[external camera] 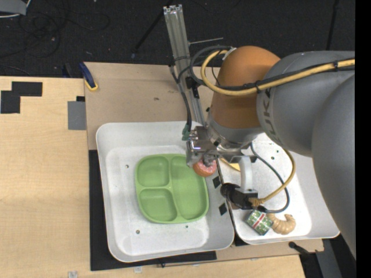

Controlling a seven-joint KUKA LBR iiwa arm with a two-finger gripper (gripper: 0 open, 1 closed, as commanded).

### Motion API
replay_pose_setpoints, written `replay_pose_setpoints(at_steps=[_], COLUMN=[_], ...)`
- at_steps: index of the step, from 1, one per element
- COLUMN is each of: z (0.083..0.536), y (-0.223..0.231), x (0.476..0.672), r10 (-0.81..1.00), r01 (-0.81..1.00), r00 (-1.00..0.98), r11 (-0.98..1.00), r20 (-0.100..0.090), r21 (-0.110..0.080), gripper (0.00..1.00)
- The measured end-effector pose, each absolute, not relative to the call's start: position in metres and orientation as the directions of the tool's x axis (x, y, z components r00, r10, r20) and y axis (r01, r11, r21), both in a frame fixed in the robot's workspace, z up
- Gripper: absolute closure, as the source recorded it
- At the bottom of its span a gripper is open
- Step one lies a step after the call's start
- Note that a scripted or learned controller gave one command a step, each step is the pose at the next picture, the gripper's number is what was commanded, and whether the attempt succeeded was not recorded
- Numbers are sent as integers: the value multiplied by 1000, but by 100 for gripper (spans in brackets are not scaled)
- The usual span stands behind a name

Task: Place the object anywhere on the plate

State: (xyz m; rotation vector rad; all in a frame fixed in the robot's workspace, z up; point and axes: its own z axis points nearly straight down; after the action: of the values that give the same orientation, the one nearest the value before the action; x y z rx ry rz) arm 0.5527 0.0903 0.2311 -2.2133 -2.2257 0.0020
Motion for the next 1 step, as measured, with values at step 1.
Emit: replay_pose_setpoints(at_steps=[1], z=[223], y=[144], x=[555], r10=[1000], r01=[1000], r00=[-6], r11=[6], r20=[1], r21=[-4], gripper=[100])
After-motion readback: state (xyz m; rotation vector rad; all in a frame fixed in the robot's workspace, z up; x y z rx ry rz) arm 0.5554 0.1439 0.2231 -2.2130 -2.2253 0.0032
